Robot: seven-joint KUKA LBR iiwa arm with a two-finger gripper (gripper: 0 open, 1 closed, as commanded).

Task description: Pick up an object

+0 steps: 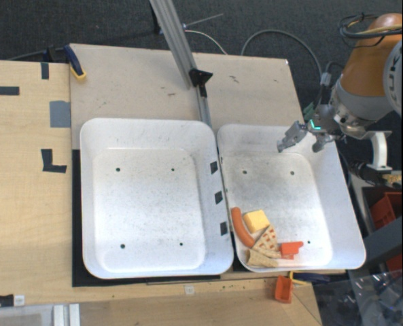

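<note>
At the bottom of the frame, a small orange plastic clip [283, 288] hangs at the wooden table [140, 80] edge. Just above it, in the lower corner of the right shallow white speckled bin [337, 202], lie a long orange sausage-shaped toy [241, 227], a yellow cheese-like block [257, 220], tan waffle-textured wedges [266, 248] and a small red block [291, 248], clustered and touching. The left white bin [147, 195] sits beside it. Farther up at right, the grey two-finger gripper [303, 136] hangs over the right bin's upper edge, fingers spread, grasping nothing
</note>
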